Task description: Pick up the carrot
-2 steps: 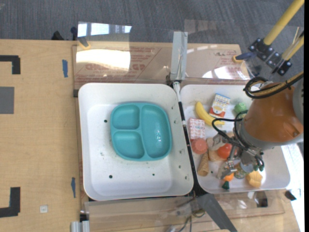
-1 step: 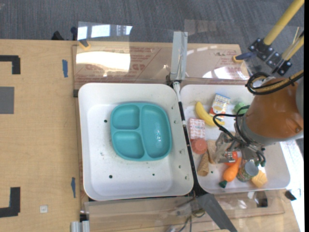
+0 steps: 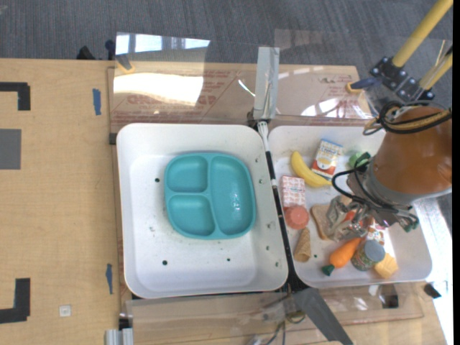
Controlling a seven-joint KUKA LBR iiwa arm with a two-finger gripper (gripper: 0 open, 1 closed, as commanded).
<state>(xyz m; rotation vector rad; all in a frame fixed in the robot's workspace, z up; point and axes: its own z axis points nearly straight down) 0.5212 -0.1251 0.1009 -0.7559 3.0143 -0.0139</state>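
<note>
The arm (image 3: 410,157) hides the tool's fingers and much of the right bin (image 3: 420,264).

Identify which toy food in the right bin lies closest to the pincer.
The carrot, orange with a green tip, just below the pincer; the banana and ice-cream cone lie farther left.

- The teal plate (image 3: 210,195) looks like smooth, glossy plastic.
- Both white bins (image 3: 136,192) are smooth with a slight sheen.
- The desk (image 3: 57,192) looks like matt, wood-toned board.
</note>
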